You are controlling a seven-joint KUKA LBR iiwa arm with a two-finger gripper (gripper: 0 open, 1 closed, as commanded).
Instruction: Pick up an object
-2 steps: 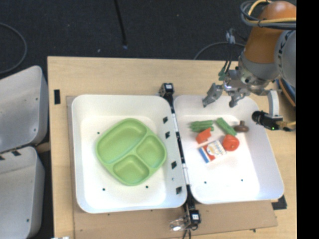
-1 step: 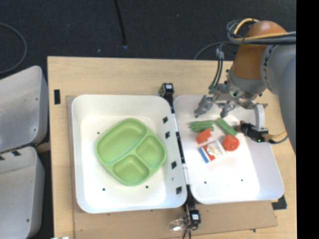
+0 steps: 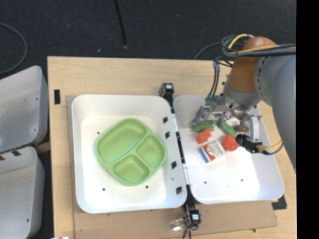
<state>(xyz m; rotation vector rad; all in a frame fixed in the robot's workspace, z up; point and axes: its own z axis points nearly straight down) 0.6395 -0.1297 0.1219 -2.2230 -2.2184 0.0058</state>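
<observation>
Orange toy pieces (image 3: 204, 136) and a green piece (image 3: 229, 129) crowd beneath the gripper (image 3: 218, 117); jaw state unreadable. Best to centre over one piece before closing.

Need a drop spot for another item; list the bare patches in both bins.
Right bin: bare floor across its near half, below the small carton. Its far part is crowded with orange pieces, a green piece and the gripper. Left bin: the green divided plate fills the middle; bare margins run along its walls.
</observation>
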